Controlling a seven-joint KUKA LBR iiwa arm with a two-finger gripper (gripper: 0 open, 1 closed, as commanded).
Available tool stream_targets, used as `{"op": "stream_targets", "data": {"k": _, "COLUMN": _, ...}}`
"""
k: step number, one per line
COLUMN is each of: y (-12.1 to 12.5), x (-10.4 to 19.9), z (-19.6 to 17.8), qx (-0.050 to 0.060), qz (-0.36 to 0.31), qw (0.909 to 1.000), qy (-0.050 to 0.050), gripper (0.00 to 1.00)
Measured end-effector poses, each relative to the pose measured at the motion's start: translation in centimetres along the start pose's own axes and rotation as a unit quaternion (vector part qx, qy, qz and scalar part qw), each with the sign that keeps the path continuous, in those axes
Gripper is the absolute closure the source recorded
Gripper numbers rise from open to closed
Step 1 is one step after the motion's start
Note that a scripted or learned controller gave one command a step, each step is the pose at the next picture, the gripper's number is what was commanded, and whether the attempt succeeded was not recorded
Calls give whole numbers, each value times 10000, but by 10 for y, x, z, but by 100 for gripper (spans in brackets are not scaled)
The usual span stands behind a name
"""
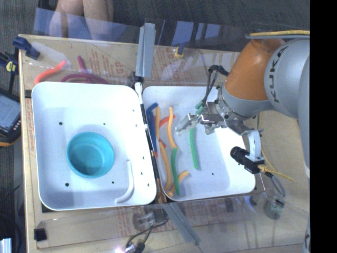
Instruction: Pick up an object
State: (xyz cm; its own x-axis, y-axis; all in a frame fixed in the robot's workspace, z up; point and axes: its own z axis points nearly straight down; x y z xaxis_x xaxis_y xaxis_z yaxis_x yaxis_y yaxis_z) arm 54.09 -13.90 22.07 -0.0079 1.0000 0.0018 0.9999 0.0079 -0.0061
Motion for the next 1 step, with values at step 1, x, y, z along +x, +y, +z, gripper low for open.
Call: {"op": "stream_targets", "data": {"k": 1, "y": 21, "x": -45, "z": 117, "qx": -7, "qz": -606, "qw": 9982, "qy": -5, "gripper": 0}}
